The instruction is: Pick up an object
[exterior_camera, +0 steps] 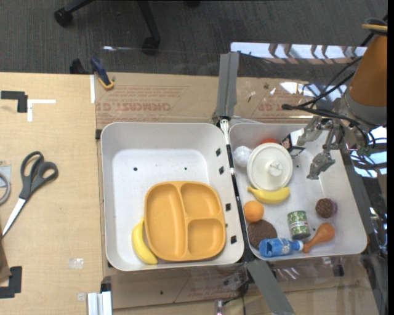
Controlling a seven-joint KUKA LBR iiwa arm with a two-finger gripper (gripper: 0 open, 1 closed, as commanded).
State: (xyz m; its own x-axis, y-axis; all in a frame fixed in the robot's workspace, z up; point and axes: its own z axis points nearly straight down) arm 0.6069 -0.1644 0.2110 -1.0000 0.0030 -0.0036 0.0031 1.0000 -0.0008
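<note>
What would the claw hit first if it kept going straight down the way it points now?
Probably bare floor of the right bin: the claw hangs beside the white lid, with the purple ball nearer the camera. Height is unclear.

Dark grey carpet (184,24) at top; office chair base with castors (108,18) upper left. Light wood bench (49,234) at left, brown cardboard sheet (160,98) under bins.

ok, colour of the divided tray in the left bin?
Yellow-orange, plain. The divided tray shows best in the camera view, with a banana against its left edge.
</note>
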